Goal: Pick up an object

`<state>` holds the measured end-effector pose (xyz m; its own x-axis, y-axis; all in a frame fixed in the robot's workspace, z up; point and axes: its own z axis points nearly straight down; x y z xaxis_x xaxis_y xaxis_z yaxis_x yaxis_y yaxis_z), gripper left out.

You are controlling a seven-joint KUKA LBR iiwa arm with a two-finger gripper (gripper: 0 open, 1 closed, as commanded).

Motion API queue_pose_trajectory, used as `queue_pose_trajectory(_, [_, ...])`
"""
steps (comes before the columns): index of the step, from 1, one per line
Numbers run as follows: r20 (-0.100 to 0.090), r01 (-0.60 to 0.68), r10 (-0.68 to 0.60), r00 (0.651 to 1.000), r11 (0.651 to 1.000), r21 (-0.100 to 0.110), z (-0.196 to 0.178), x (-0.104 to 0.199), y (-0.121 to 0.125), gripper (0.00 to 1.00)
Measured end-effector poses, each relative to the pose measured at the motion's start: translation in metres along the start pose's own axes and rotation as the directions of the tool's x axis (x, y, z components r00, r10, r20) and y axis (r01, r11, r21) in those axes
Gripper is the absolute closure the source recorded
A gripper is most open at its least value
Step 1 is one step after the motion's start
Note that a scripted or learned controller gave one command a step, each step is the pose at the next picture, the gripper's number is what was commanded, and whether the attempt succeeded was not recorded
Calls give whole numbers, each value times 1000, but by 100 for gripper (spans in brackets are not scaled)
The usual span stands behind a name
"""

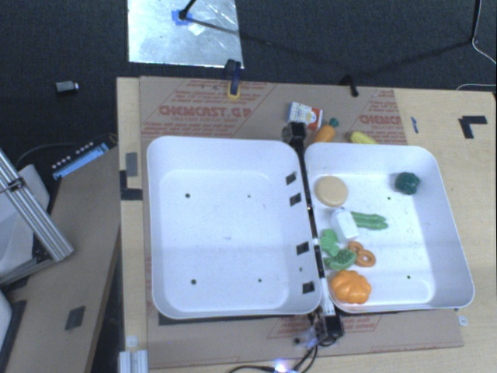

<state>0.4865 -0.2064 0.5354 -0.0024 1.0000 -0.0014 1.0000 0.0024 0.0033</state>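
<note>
How far the hand is open, and whether it has hold of anything, I cannot tell; nothing in the bins looks lifted.

All the candidates lie in the right bin [446, 231]. Most crowd its near corner on the side that meets the left bin [155, 208].

- **Nearest:** an orange toy pumpkin [349, 286], round, ribbed and glossy, sits close against the wall at that corner.
- **Just behind it:** a green leafy piece [334, 251] and a small orange ring [363, 256] are touching or nearly so.
- **Further back:** a white block [344, 224] lies just beside a green pod-shaped vegetable [370, 221].
- **Beyond those:** a flat tan disc [331, 190] lies near the same wall.
- **Farthest:** a dark green knobbly ball [407, 182] sits alone toward the far corner.

Past the bin's far edge, on the desk [194, 107], lie a carrot [324, 133] and a yellow piece [362, 138].

The crowding is probably the main hazard. A descent into the near corner could put a finger on the bin wall, or on a neighbour. It could then close on two things at once, or push one aside. The pumpkin's smooth curve may squirt out of a pinch placed off centre. The disc looks too low to get fingers round. The ball has open floor around it, so it seems the safest choice, though a glancing touch could roll it.
</note>
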Motion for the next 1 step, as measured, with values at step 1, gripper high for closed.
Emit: queue_pose_trajectory(1, [0,0,0,1000,1000,0,0,0,0,100])
